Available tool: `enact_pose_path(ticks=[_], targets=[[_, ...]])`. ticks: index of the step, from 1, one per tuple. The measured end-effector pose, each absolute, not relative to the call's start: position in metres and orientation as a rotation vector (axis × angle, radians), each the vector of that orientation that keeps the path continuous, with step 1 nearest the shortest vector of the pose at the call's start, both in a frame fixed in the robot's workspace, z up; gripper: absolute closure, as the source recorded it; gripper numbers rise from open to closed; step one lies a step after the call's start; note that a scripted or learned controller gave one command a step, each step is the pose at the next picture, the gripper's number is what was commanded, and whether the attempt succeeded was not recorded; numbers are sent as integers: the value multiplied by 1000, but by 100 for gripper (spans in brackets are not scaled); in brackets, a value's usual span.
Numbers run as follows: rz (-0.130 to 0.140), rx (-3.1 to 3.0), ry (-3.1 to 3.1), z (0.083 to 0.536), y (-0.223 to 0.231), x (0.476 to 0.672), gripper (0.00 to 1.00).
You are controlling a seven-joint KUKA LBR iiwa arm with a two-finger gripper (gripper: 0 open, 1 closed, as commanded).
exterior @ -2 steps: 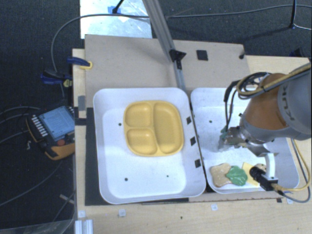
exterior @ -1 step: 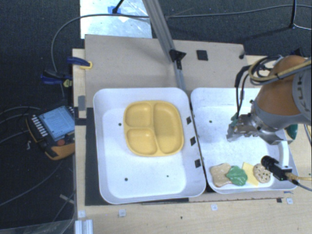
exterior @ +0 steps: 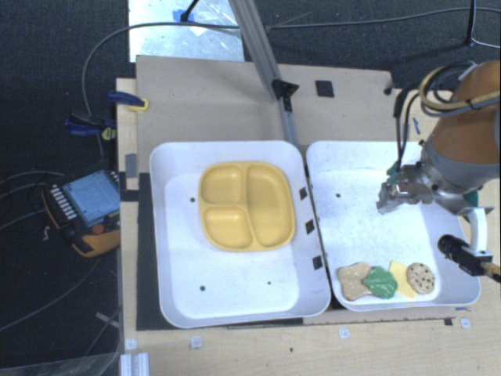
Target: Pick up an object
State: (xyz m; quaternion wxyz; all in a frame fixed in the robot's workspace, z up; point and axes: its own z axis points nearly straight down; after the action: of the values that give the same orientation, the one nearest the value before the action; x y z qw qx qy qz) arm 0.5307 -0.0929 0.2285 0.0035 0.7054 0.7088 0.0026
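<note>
Two shallow white plastic bins side by side on a brown bench. In the left bin, a yellow plastic plate with three compartments, lying flat toward the bin's far half, clear of the walls. In the right bin, four small toy food pieces in a row along the near wall: a tan bone-shaped biscuit at the left, a crumpled green leaf-like piece touching and partly overlapping it, a pale yellow wedge of cheese just behind and beside the green piece, and a round brown chocolate-chip cookie at the right end, touching the wedge.

Reaching in from the right, the grey arm with the orange band, wrist bent over the right bin. Metal two-finger gripper above the bin's bare middle floor, toward the right side, well apart from the row of food pieces. Nothing seen between the fingers; how wide they stand, too blurred and small to tell.

Off the bench at the left, a blue and orange handheld device with black cables.
</note>
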Motion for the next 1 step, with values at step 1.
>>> enact_pose_path(ticks=[1], targets=[[4, 2213, 2224, 251, -93, 532, 100]])
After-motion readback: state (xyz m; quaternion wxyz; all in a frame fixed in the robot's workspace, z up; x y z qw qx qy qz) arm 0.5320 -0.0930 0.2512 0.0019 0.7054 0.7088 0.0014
